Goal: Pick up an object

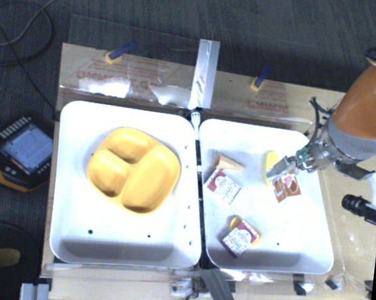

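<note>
My gripper (285,167) hangs over the upper right part of the right bin (311,256), reaching in from the right under the grey and orange arm (364,110). Its tip sits between a small yellow piece (270,161) on its left and a red-brown packet (287,187) just below it. A tan wedge (229,162) and a white-and-pink packet (223,186) lie further left in that bin. Another white-and-pink packet on a yellow piece (240,237) lies near the bin's front. Nothing shows as lifted.
The left bin (62,232) holds a large yellow three-lobed object (133,168). A ridge (198,181) divides the two bins. A handheld controller (17,152) lies on the floor to the left, with cables around it.
</note>
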Motion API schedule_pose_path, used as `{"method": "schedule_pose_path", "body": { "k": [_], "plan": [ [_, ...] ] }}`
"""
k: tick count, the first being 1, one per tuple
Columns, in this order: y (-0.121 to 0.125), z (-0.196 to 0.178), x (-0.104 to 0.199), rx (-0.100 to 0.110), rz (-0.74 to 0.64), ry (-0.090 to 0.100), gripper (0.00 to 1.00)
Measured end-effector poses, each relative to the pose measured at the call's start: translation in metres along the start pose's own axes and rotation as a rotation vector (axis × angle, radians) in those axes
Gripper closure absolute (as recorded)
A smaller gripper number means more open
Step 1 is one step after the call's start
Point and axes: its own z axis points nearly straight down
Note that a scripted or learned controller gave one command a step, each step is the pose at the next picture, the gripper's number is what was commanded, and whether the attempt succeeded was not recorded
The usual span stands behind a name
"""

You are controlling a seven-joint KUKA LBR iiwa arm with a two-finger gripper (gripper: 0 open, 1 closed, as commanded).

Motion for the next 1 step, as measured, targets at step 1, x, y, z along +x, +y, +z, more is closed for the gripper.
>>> {"method": "schedule_pose_path", "body": {
  "k": [1],
  "plan": [
    [0.0724,0.0127,0.0186,0.002,0.054,0.0,1.0]
  ]
}}
